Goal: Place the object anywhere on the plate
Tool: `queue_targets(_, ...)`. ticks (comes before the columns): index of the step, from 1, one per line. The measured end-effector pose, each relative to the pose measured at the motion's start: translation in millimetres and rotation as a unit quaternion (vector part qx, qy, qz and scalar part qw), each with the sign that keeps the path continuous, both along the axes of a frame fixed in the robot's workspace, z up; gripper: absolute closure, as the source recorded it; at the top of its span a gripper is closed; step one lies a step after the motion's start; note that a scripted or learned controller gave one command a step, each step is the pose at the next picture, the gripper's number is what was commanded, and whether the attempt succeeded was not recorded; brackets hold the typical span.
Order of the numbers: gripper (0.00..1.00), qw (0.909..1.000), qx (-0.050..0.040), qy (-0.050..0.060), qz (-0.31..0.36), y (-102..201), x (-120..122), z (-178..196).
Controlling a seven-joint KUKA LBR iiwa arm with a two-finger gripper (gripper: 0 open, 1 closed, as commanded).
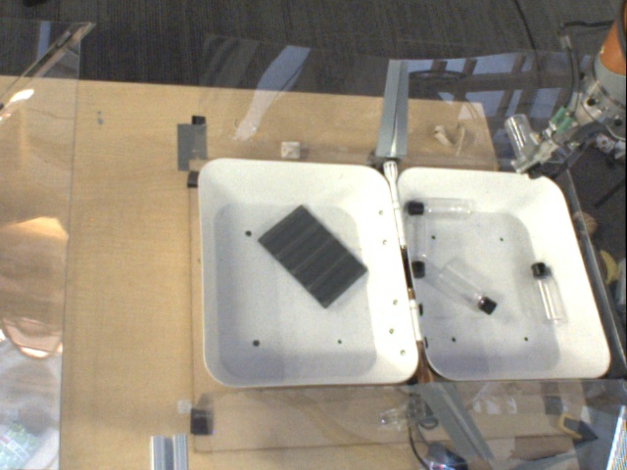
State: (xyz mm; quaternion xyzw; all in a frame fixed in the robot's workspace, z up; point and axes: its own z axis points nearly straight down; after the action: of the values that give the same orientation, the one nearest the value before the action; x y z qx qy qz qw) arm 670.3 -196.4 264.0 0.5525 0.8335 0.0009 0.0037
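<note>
Three clear vials (468, 289) lying loose in right bin (578, 262), dark plate (313, 256) in left bin (220, 292). Gripper (534, 145) parked top right, grip unreadable. Slippery round tubes, could easily roll away mid-pinch.

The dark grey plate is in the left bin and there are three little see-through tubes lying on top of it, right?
Not quite. The dark grey plate is in the left bin, but the three clear tubes lie in the right bin, not on the plate. The camera view shows this.
</note>
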Motion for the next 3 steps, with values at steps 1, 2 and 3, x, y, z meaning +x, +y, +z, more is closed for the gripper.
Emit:
queue_targets(1,1.00,0.9998,0.0000,0.000,0.021,-8,0,23)
queue_targets(2,1.00,0.9994,-0.0001,0.000,0.035,-7,0,39)
queue_targets(3,1.00,0.9987,-0.0003,0.001,0.051,-6,0,39)
